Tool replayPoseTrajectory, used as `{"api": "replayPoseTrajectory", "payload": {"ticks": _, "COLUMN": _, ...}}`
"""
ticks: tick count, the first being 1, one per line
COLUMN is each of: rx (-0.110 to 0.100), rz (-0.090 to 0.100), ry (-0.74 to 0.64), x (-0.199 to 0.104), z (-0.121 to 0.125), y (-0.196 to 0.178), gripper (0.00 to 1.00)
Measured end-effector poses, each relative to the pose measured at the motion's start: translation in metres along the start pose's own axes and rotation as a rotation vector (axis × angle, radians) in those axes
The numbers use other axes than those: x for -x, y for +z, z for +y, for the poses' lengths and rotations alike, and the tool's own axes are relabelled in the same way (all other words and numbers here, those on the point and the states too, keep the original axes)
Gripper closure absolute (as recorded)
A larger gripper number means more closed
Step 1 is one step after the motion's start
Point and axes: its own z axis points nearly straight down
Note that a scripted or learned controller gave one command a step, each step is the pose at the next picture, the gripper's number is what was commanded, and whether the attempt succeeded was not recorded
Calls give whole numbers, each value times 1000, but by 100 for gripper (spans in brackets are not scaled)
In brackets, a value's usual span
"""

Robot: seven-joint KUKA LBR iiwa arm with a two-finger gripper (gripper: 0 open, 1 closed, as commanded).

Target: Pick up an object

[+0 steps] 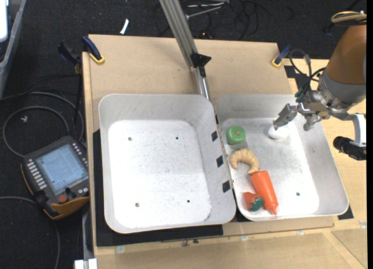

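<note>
I hang my gripper (297,116) with its fingers spread open just above the small white ball (278,133) near the back of the right bin (326,201), because it sits apart from the green block (236,135), croissant (244,159) and carrot (264,190).

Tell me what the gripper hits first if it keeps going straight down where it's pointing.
Most likely the white object, which lies just below and left of the open gripper on the right bin floor. Depth is unclear from this slant, so it might reach the bin floor beside it instead.
</note>
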Motion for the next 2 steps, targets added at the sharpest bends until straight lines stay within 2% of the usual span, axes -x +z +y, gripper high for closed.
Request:
{"api": "replayPoseTrajectory", "payload": {"ticks": 1, "rx": -1, "rz": 1, "ry": -4, "x": -2, "z": 9, "y": 57, "gripper": 0}}
{"api": "replayPoseTrajectory", "payload": {"ticks": 2, "rx": 6, "rz": -1, "ry": -3, "x": -1, "z": 11, "y": 43, "gripper": 100}}
